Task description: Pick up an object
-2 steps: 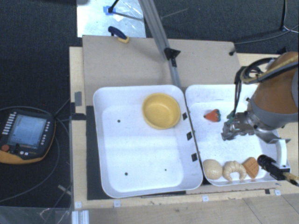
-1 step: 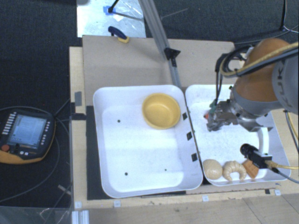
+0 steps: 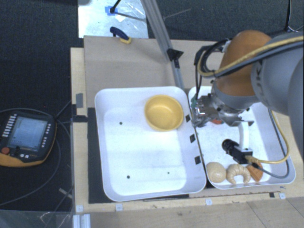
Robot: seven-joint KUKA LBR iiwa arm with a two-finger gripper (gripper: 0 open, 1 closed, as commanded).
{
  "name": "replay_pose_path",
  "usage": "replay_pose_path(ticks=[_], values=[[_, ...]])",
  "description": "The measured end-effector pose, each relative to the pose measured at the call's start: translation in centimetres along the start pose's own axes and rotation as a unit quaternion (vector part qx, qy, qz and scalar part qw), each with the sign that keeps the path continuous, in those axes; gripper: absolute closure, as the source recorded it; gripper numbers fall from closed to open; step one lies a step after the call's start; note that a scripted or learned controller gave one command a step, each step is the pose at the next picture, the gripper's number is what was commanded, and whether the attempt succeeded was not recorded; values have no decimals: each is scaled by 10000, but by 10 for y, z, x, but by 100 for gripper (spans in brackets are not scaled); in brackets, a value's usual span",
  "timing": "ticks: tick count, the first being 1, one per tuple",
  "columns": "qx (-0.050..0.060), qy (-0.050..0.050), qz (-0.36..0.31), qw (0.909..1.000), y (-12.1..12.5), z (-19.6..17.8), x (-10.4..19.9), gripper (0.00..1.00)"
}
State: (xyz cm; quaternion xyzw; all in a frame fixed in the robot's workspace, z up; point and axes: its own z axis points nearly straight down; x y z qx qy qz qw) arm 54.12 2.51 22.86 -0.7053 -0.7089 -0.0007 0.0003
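While the grey arm [image 3: 266, 75] reached in from the right, its hand [image 3: 200, 114] hung low over the right bin [image 3: 264, 136], close against the wall that bin shared with the left bin [image 3: 142, 160]. Whether the hand was released or clenched could not be told from above, and nothing could be seen in its grasp. Along the near edge of the right bin three things lay in a row: a pale round roll [image 3: 216, 172], a croissant [image 3: 239, 173] touching it, and a small orange piece [image 3: 256, 173] just beside the croissant. All three sat well apart from the hand. A yellow bowl [image 3: 164, 112] stood upright in the far right corner of the left bin. Both bins rested on the table [image 3: 128, 63].
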Motion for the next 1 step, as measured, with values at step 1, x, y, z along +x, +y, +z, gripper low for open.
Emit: replay_pose_path(ticks=[1], values=[[-1,-3,5,10000,16,0,42,100]])
